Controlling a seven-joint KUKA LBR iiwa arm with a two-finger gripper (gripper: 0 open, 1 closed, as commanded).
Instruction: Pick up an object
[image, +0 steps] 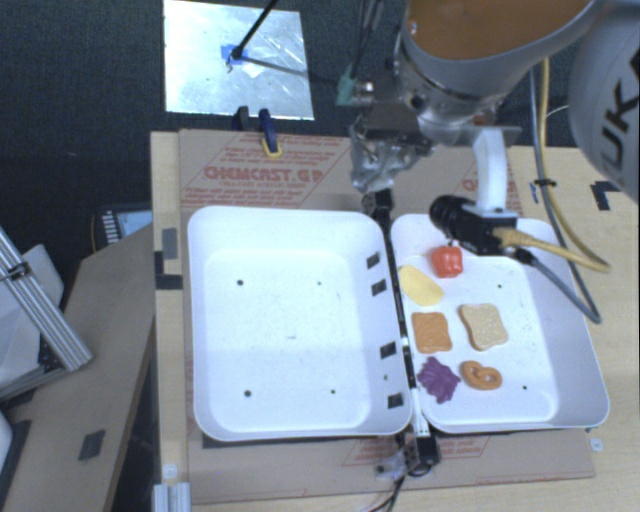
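White right bin (560, 400) holds six toy foods — hand (378, 178) hovers behind; its grip unclear.

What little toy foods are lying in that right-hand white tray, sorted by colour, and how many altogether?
Red: 1, red piece
Yellow: 1, yellow piece
Orange: 1, orange square
Tan: 1, bread slice
Purple: 1, purple cluster
Orange-brown: 1, pretzel
Total: 6, all in the right bin.

Arm (500, 40) cut off at top
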